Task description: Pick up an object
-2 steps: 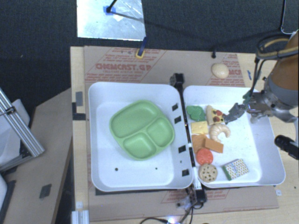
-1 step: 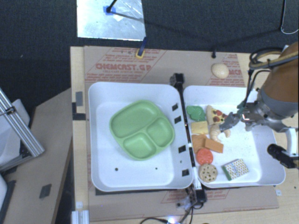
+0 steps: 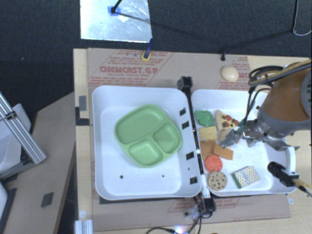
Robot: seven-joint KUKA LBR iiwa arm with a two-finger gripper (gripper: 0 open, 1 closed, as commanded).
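My gripper [image 3: 229, 137] hangs low over the left part of the right bin [image 3: 253, 97], among the toy foods. Its tips sit beside a pizza slice [image 3: 224, 120], a pale yellow cheese square [image 3: 208, 133] and an orange cracker [image 3: 223, 152]. Nearby lie a green leafy piece [image 3: 204, 117], a brown-orange block [image 3: 207, 147], a red tomato slice [image 3: 213, 163], a chocolate-chip cookie [image 3: 217, 180] and a green-edged patterned block [image 3: 245, 176]. I see nothing clearly between the fingers.
The left bin [image 3: 107, 101] bears a green divided plate [image 3: 148, 135]. A beige egg-like object [image 3: 229, 73] lies on the cardboard behind the right bin. A black divider [image 3: 191, 130] runs between the bins. The arm's body covers the right bin's right part.
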